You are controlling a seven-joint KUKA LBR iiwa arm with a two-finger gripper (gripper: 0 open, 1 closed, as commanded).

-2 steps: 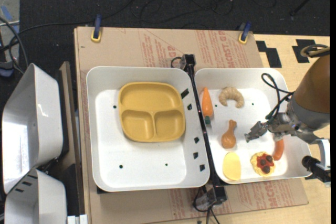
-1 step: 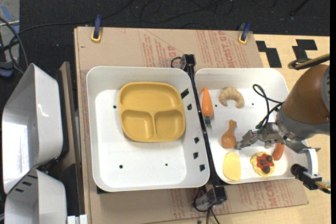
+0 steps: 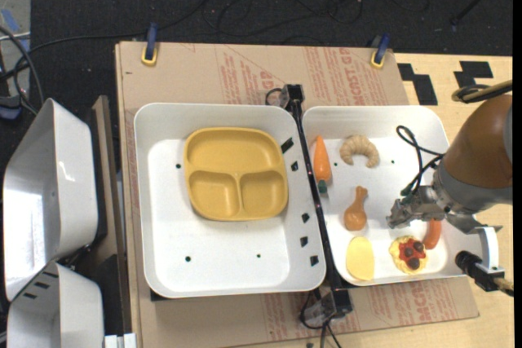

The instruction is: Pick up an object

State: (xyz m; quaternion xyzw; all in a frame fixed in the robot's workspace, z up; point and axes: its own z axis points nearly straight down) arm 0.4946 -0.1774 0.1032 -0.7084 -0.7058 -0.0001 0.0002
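Note:
The right bin [image 3: 371, 113] holds several toy foods: an orange carrot [image 3: 322, 159] by its left wall, a beige croissant [image 3: 360, 150], a brown drumstick [image 3: 356, 210], a pale yellow oval slice [image 3: 360, 257], a small tart with red topping [image 3: 409, 253] and a red sausage [image 3: 432, 234]. My gripper [image 3: 410, 213] hangs low over the right part of this bin, just left of the sausage and above the tart, right of the drumstick. Its tips are dark and small against the bin floor. Nothing visibly sits in its grasp.
The left bin [image 3: 155, 175] carries a yellow divided plate [image 3: 236, 173]. A black divider [image 3: 306, 175] runs between the bins. Both stand on a cardboard sheet [image 3: 245, 69] held by yellow clamps [image 3: 149, 55]. Spare white tubs [image 3: 49, 191] stand off the bench's left side.

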